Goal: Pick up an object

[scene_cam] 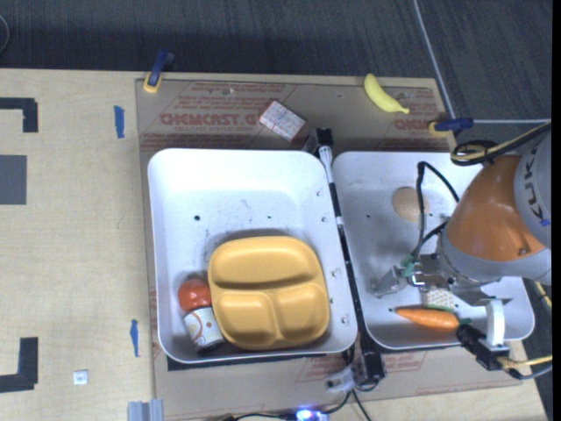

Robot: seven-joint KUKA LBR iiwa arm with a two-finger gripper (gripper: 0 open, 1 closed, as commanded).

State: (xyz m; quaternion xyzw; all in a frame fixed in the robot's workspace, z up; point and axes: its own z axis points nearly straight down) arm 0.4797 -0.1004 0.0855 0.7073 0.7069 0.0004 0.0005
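Lying near the front wall of the right bin (379, 191), an orange carrot (427, 318) points its thin end to the left, flat on the white floor; just behind it the gripper (419, 276) hangs low over the bin floor, close above the carrot, and whether its claw is open or closed cannot be told, since the wrist hardware hides it; nothing can be seen held in it; the grey arm (500, 226) with its orange band fills the right side of that bin, with black cables looping over it; further back in the same bin, a pale tan round object (406, 203) rests on the floor, partly behind a cable; in the left bin (228, 174), a yellow compartment tray (267, 289) sits toward the front, and wedged at its left side are a red round object (193, 294) and a small white can with orange markings (202, 325), both touching the tray; the rear half of that bin shows bare white floor with a few dark specks; beyond the bins, on the cardboard sheet (202, 117), a small pink-and-white packet (280, 119) lies tilted, and a yellow banana (384, 94) lies near the far right edge.
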